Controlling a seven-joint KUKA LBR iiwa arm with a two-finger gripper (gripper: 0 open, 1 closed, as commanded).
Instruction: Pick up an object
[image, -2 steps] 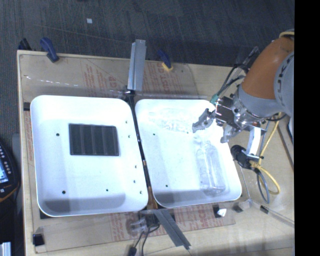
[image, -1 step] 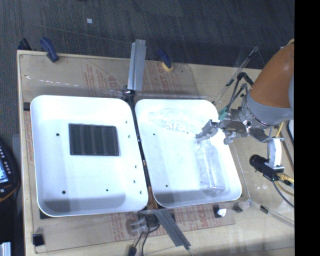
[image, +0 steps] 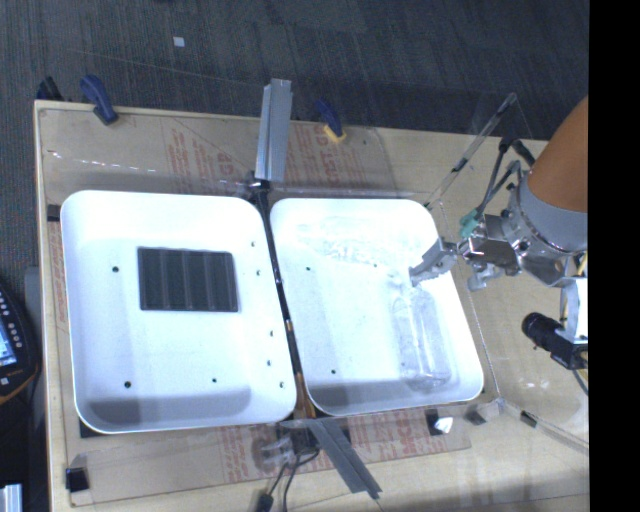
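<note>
Camera view: left bin (image: 90, 240) holds dark ribbed block (image: 188, 279); right bin (image: 330, 370) clear bottle (image: 420, 340).

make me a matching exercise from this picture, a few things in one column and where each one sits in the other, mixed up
Things:
1. dark ribbed block
2. clear bottle
3. pincer
4. blue clamp

Places:
A. over the right bin's right rim
B. at the bench's far left corner
C. flat in the left bin
D. lying along the right side of the right bin

Pairs: 1-C, 2-D, 3-A, 4-B
</note>
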